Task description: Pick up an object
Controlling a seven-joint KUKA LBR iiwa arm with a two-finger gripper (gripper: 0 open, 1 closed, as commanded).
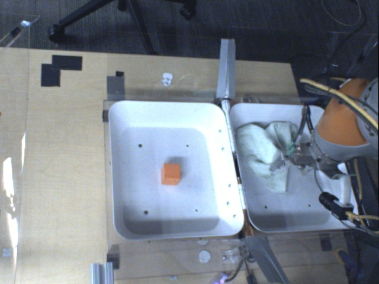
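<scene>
Two shallow white bins side by side on a pale wooden desk (59, 176), parted by a grey metal bar (227, 70) running up from the seam between them. In the left bin (127, 218), a small orange cube (171, 174), sitting alone near the middle of the floor, a little below centre, well apart from every wall. In the right bin (284, 220), a crumpled white cloth (260, 149), bunched against the left and upper part, one fold trailing down toward the middle of the floor. Over the right bin's right side, the grey arm (337, 149) with its orange band (343, 123), reaching in from the right edge. At its end, the hand (291, 155), low over the bin and right against the right edge of the cloth, touching or nearly so. Cannot tell whether apart or together, being dark, small and half merged with the folds; nothing plainly seen clamped. Cables (340, 209) looping below the wrist near the bin's lower right corner. On the desk at upper left, black tape patches (59, 68); beyond the desk, dark carpet and the black legs of a chair base (130, 5).
</scene>
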